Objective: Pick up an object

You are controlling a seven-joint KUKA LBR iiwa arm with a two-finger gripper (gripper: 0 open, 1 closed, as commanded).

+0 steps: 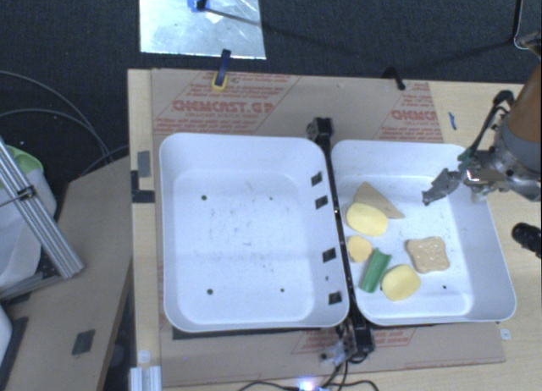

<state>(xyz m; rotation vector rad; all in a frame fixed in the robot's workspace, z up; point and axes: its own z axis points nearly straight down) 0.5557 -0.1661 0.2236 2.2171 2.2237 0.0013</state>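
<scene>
Reaching arm: enters from 3 o'clock, hanging over the right bin's upper right part
Gripper (442,186): dark fingers point toward 9 o'clock above bare bin floor; whether they are spread or pressed together cannot be told, and nothing shows between them
Right bin (483,237): shallow, white, holds all the loose objects, clustered in its left half
Pale wedge (378,199): tan and triangular, nearest the gripper, at its 8 o'clock, touching the yellow oval below it
Yellow oval piece (367,219): largest yellow object, close to the divider between bins
Small orange-yellow round (360,249): at 6 o'clock of the oval, just beside the green stick
Green stick (374,270): lies at a slant, its lower end near the bin's front wall
Yellow lemon-like piece (400,283): at 3 o'clock of the green stick, touching or nearly so
Tan toast-like piece (428,254): apart from the rest, at 6 o'clock of the gripper
Left bin (182,237): white, floor speckled with small marks
Surroundings: printed cardboard sheet (254,101) under both bins; metal plate (199,8) at 12 o'clock
</scene>
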